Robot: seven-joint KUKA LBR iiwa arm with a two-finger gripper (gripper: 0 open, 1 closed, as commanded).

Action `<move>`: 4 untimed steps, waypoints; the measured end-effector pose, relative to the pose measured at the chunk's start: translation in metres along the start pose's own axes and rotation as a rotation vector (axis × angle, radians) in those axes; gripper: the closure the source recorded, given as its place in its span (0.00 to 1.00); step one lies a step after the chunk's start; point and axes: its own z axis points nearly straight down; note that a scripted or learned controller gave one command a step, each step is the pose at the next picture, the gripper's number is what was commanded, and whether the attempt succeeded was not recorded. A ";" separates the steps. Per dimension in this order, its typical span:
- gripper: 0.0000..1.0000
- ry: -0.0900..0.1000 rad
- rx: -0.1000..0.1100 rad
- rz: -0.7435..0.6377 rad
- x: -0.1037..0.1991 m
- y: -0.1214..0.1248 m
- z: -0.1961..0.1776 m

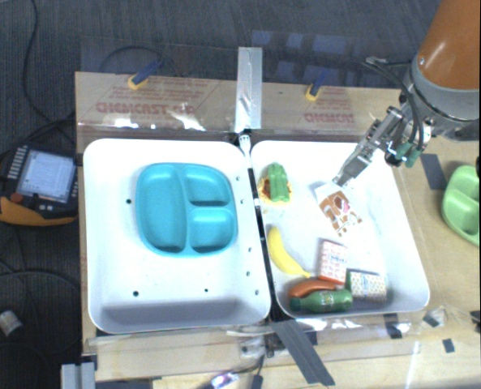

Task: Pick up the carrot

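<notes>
While the arm (455, 47) reached in over the right bin (406, 241), the carrot (310, 286) lay at that bin's near edge, well apart from the tool (347, 173). Its long axis ran roughly side to side along the bin's front wall, one end toward the divider between the bins and the other toward a small patterned box (332, 262); which end was the tip could not be told. A dark green vegetable (321, 301) lay touching it on the near side, a banana (283, 254) curved just beside it toward the bin's middle, and a second patterned box (367, 284) sat at the bin's near right corner. The tool hung tilted above the bin's far half, over a brown-and-white packet (338, 209); whether it stood wide or narrow could not be told, and nothing showed in its grip. A green and yellow toy (276, 183) lay at the far left of the bin. Left of it, the other bin (110, 282) held a blue divided tray (186, 207). Both rested on a wooden worktop (447, 266) over dark carpet (29, 55).
</notes>
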 end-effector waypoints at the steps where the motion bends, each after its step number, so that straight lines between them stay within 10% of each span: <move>1: 1.00 0.001 0.002 0.033 -0.091 -0.026 0.124; 2: 1.00 0.001 -0.001 -0.266 -0.037 0.046 0.087; 3: 1.00 0.000 0.003 0.411 -0.086 0.004 -0.013; 4: 1.00 0.000 0.003 0.292 -0.162 -0.024 -0.015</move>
